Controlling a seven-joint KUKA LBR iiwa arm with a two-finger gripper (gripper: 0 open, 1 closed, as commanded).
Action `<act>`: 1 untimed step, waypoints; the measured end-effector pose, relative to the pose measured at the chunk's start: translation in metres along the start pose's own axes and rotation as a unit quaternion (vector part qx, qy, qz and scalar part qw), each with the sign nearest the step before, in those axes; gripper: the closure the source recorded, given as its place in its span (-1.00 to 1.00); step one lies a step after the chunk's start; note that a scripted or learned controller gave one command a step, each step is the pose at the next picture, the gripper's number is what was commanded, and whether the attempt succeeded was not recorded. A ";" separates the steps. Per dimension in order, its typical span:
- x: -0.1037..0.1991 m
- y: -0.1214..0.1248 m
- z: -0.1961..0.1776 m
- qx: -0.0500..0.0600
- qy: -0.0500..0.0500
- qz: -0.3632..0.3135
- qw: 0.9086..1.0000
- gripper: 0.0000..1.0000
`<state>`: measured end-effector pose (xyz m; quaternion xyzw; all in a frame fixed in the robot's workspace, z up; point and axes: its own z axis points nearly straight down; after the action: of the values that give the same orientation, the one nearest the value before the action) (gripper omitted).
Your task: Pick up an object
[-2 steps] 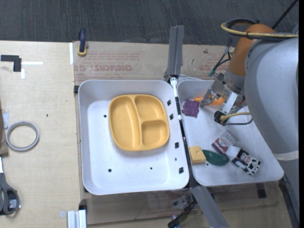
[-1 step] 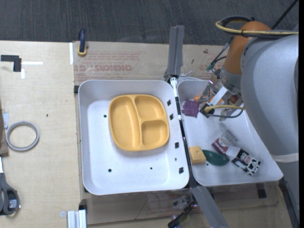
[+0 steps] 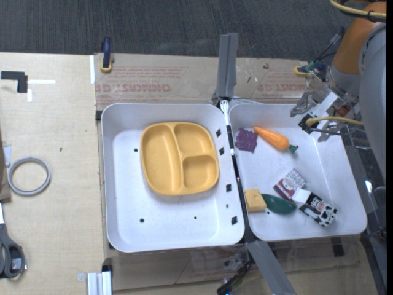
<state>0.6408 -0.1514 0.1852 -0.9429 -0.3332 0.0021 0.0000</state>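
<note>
The worktop is pale wood with a cardboard sheet behind two white bins, dark carpet beyond, and one roll of tape and one pair of scissors at its left. The left bin holds one yellow divided plate; the right bin holds one carrot, one purple piece, one yellow block, one green item and two small packets. The tool hovers over the right bin's far right corner, grasping nothing visible; its grip state cannot be told.

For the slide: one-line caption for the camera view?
KUKA gripper poised over right bin of toys; carrot nearest, yellow divided plate in left bin.
</note>
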 end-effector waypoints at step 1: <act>0.028 -0.035 0.081 -0.001 0.001 0.081 0.997 -1.00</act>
<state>0.6399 -0.1066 0.1038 -0.9668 -0.2556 0.0005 -0.0005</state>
